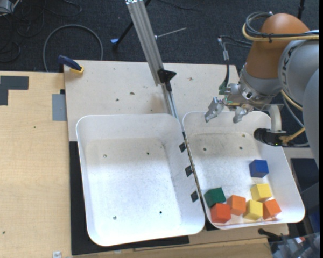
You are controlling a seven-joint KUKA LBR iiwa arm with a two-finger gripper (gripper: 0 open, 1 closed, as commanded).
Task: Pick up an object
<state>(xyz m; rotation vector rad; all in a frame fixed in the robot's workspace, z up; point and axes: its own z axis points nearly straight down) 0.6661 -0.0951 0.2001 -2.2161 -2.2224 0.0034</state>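
Cubes, with no long axis, cluster in right bin; end effector hovers with fingers apart, holding nothing.

Arm cut off at right edge

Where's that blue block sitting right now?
The blue block lies in the right bin, near its right wall, apart from the others. The yellow block just below it is its nearest neighbour, and the gripper hangs over the bin's far end.
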